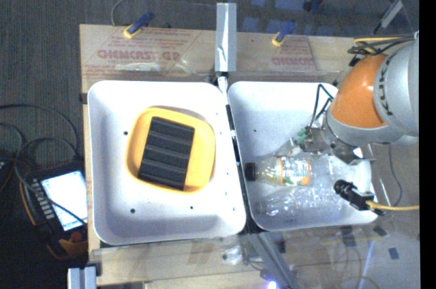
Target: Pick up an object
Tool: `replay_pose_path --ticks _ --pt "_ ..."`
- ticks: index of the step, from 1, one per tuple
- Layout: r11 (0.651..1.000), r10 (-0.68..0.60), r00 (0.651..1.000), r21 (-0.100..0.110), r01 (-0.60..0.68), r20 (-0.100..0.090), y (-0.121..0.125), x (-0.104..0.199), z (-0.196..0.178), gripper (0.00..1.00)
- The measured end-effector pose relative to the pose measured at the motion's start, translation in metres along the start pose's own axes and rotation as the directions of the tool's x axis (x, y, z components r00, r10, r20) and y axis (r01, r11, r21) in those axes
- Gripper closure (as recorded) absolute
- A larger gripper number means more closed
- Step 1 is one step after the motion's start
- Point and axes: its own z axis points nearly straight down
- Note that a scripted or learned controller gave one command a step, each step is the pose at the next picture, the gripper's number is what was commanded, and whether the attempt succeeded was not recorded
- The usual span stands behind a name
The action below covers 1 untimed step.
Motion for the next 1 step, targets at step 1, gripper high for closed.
replay_pose_path --ticks 1 --pt "0.984 -0.180 0.984 -0.008 0.180 -0.009 -0.0208 -0.0101 -0.0009 0.00"
